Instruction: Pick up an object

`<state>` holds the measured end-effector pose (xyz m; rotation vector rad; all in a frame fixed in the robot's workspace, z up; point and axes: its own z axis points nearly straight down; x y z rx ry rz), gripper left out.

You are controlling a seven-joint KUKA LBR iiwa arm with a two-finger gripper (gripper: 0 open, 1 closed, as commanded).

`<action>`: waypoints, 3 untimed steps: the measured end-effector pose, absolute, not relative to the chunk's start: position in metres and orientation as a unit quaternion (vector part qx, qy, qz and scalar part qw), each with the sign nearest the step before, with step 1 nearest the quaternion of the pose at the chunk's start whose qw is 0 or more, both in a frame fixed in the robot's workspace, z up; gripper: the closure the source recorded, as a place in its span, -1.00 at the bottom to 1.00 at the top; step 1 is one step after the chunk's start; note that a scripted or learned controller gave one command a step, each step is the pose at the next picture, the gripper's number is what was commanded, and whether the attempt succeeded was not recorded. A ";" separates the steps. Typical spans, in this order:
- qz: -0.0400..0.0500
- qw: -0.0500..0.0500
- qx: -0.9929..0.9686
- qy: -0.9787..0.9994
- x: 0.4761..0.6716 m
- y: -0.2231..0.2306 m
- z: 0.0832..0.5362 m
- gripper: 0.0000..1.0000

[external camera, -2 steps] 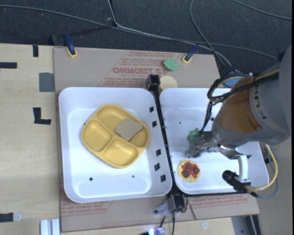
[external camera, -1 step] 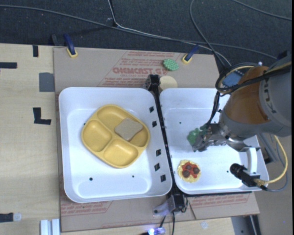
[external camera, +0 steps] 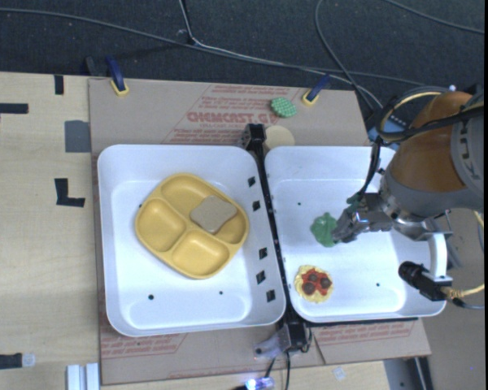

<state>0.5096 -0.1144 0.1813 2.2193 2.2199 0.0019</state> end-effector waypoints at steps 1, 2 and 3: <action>0.001 0.003 0.706 0.708 0.513 -0.113 0.245 1.00; 0.000 -0.001 0.705 0.709 0.535 -0.061 0.231 1.00; 0.000 -0.001 0.705 0.709 0.561 -0.015 0.223 1.00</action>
